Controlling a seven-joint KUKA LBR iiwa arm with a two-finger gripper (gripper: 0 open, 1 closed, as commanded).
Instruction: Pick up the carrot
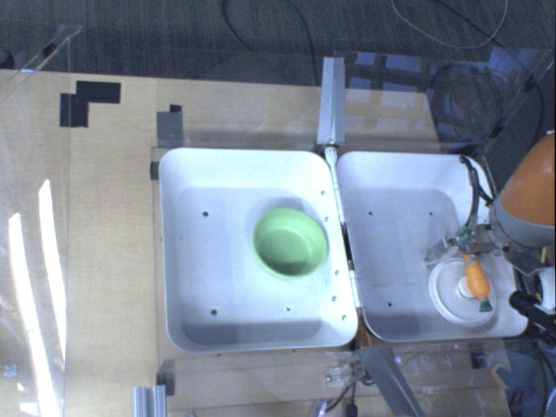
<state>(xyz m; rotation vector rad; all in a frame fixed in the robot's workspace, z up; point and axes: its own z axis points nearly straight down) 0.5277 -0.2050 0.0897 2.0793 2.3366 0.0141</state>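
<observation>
Counter (95, 259) front edge sits nearest, light wood, carrying the left bin (187, 320) with a green bowl (291, 242) near its middle, then the right bin (391, 233), where the carrot (477, 281) lies on a small white dish (452, 298) at the front right corner. Hand (465, 243) sits just above the carrot's top end at the end of the grey-and-orange arm (526, 194), apart or together I cannot tell, and the carrot is not visibly gripped, so this looks like the approach or descent step; the next move calls for straddling the carrot, closing on it and lifting straight up. No brand, label or readable writing visible.
</observation>
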